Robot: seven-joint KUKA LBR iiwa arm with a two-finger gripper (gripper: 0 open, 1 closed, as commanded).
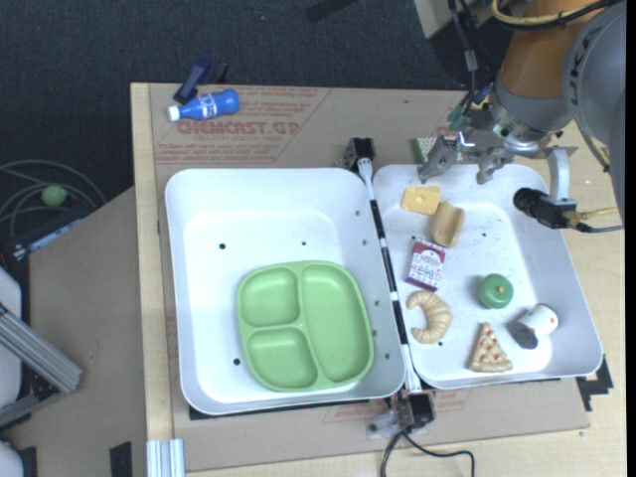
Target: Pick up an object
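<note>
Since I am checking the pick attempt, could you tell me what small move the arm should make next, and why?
Probably a short move toward the camera and down onto the cheese wedge. The gripper hovers at the right bin's far rim with nothing between its fingers, and the wedge lies nearest, just in front of it.

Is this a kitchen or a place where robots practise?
Probably a robot test bench, not a kitchen: a robot arm's gripper hangs over a white bin of toy food, like a croissant, with cables beside it.
</note>
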